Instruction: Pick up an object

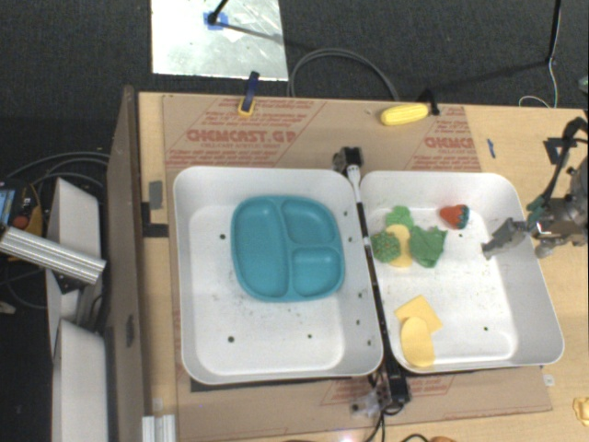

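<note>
The right bin [515, 339] holds several small toys. A red piece [453, 215] lies near its far wall. Green pieces [425, 245] and a small yellow piece [390, 248] cluster at its left side. Two flat yellow pieces [419, 325] lie near the front. My gripper [498, 240] reaches in over the right rim of this bin, right of the red piece and apart from all the toys. Nothing shows in its grasp.
A blue divided plate [287, 249] lies in the left bin [207, 339]. A yellow object [403, 114] and a yellow-blue clip [247, 104] sit on the cardboard behind the bins. The bare floor of the right bin spans its right half.
</note>
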Controlling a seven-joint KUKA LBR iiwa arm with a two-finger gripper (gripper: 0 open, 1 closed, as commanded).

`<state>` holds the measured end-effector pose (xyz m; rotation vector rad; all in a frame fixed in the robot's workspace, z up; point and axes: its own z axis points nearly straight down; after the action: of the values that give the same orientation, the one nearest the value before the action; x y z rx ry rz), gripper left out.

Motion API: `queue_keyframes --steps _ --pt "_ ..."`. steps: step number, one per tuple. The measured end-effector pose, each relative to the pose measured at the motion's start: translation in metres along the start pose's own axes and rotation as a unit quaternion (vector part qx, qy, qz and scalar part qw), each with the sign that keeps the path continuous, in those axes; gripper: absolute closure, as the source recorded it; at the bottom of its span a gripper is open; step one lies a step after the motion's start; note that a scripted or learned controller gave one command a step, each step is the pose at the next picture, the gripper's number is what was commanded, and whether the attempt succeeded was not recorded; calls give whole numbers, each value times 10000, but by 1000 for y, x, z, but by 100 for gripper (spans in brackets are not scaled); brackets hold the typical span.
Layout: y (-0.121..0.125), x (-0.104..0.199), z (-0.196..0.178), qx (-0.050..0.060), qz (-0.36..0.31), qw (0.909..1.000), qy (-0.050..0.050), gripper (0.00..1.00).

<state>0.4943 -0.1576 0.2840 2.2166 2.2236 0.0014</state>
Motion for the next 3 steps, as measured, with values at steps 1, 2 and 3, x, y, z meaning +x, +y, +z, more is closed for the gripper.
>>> queue_keyframes --steps 1,2,3 --pt "55 7 19 -12 -22 10000 -5 0" --pt "159 38 81 -21 -37 10000 1 0" --pt "152 -1 180 -9 -9 10000 0 0"
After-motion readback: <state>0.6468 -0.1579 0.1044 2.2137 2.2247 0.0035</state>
